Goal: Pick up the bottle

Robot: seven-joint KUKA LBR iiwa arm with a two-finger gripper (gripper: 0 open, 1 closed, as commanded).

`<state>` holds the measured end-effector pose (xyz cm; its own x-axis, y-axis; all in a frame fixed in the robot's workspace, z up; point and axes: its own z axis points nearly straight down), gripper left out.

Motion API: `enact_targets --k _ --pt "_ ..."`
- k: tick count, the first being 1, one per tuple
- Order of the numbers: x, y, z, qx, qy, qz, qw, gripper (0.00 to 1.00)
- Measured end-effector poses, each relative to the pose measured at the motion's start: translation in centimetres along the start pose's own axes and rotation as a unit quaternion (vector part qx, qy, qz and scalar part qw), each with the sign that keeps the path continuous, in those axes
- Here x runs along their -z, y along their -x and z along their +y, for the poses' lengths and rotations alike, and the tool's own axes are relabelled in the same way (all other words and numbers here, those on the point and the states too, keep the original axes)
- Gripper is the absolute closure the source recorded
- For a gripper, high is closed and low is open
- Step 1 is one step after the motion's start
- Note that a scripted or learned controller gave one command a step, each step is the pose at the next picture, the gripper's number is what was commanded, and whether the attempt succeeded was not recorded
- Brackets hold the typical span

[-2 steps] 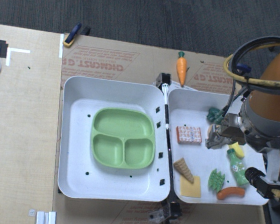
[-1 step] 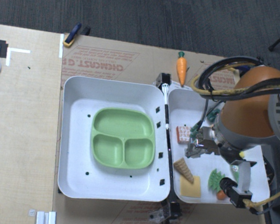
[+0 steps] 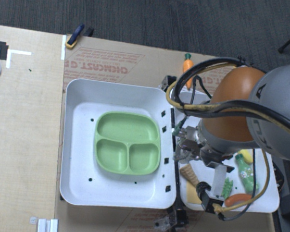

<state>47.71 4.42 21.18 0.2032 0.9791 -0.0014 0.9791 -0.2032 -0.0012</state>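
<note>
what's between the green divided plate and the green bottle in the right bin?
In the camera view, between the green three-compartment plastic plate and the green plastic bottle lie the two white bins' adjoining walls and the grey arm's wrist, hanging over the right bin.

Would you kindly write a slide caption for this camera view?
KUKA arm over the right bin, near a green bottle; a green divided plate sits in the left bin.

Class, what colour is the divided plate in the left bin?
Light green, seen in the camera view.

Arm (image 3: 239, 114) hides most of right bin (image 3: 268, 204); bottle (image 3: 245, 171) partly covered; pincer unseen
</note>
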Motion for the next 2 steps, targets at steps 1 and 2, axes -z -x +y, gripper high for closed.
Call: enact_targets --k 1,2 --pt "-1.0 -4.4 -0.9 -0.113 -0.001 0.0 0.9936 1.0" --pt "0.7 -12.2 -2.5 -0.023 0.0 0.0 0.9997 1.0"
